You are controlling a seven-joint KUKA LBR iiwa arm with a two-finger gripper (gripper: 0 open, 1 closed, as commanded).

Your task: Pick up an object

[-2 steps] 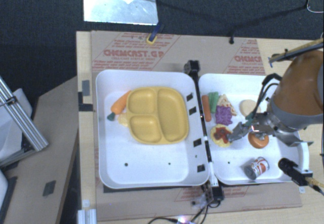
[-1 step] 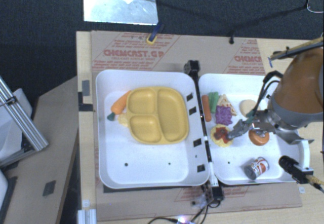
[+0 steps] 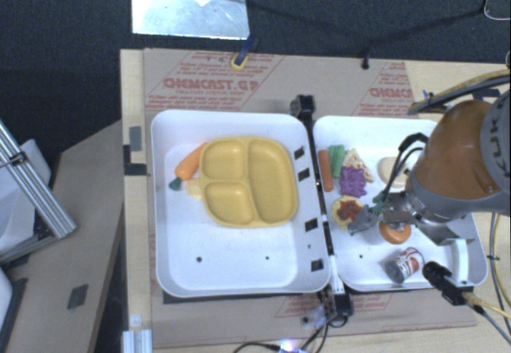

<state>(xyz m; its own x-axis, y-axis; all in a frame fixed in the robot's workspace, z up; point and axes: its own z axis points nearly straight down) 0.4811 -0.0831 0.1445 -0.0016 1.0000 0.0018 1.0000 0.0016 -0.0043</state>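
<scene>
My gripper [image 3: 366, 220] hangs low over the right bin [image 3: 363, 278], its tip just beside a small round red-and-yellow toy food [image 3: 346, 206]. An orange piece [image 3: 395, 232] lies under the wrist, partly hidden by it. Behind these sit purple grapes [image 3: 352, 180], a green vegetable [image 3: 338, 156], a thin orange-red sausage [image 3: 325, 168] and a pizza slice [image 3: 358, 160]. A small can [image 3: 405, 263] lies on its side near the bin's front. A pale bread-like piece [image 3: 390, 170] peeks out by the arm.
The left bin [image 3: 184, 263] holds a yellow divided plate [image 3: 246, 181] with a carrot [image 3: 189, 161] at its left side. A black divider [image 3: 316, 192] runs between the bins. The arm's orange band [image 3: 459, 148] covers the right bin's far right part.
</scene>
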